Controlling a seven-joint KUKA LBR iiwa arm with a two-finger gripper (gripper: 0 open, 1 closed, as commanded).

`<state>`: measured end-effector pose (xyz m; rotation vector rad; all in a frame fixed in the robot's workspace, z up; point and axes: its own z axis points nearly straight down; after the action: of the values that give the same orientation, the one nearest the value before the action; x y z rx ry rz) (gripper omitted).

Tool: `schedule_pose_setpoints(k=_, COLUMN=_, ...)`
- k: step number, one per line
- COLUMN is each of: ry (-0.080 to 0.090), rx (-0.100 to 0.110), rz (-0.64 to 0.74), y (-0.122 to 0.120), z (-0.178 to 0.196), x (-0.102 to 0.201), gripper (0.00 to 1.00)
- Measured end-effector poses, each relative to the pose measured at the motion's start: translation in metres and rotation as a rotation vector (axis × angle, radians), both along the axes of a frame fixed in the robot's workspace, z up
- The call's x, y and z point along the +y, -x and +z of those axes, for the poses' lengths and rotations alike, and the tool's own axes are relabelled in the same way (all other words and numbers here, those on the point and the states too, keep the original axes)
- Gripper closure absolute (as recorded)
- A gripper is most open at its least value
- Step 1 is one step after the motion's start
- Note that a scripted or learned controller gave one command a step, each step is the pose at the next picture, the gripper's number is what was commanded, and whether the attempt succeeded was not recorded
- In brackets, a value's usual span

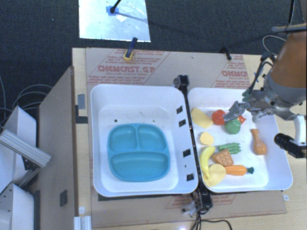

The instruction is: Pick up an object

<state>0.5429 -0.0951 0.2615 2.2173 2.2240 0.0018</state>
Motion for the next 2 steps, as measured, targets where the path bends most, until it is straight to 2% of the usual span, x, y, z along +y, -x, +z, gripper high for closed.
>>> schedule_pose_setpoints(k=1, ry=-0.001, rx=0.005, rz=-0.003, y=0.048, z=-0.183, x=0.013, gripper=0.0)
schedule_pose_setpoints(k=2, ry=0.001, rx=-0.003, rz=-0.002, y=0.044, z=-0.166, x=0.012, gripper=1.0)
